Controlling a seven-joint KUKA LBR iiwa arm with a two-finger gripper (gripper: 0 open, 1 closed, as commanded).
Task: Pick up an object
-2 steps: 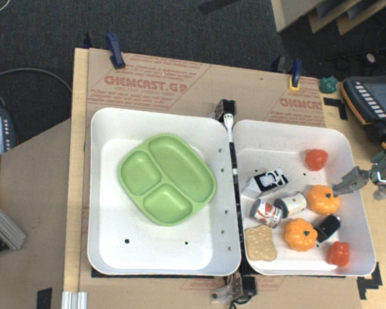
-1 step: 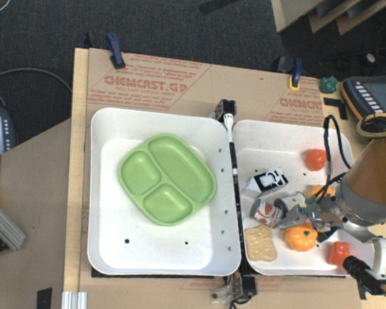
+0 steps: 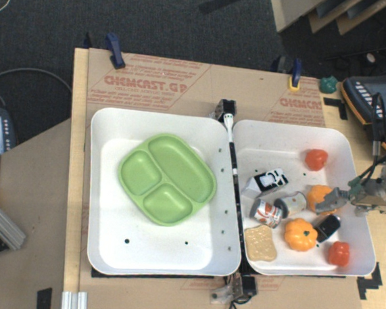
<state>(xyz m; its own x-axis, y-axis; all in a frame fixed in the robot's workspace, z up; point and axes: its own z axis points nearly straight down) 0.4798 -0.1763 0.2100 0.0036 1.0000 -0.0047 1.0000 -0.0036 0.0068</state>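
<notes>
Nothing is lifted yet. The gripper (image 3: 332, 202) hangs low over the right bin (image 3: 296, 139), beside an orange (image 3: 319, 194). I cannot tell its state.

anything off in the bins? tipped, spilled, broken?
Little stands out. The small can in the right bin lies on its side among the toys, beside the toast slice. The green divided plate sits askew in the left bin. No spills or damage visible.

Both bins (image 3: 102, 176) look smooth, glossy white plastic. The green plate (image 3: 167, 179) is matt plastic. The bench board (image 3: 186, 82) looks like brown cardboard or paper, matt.
</notes>
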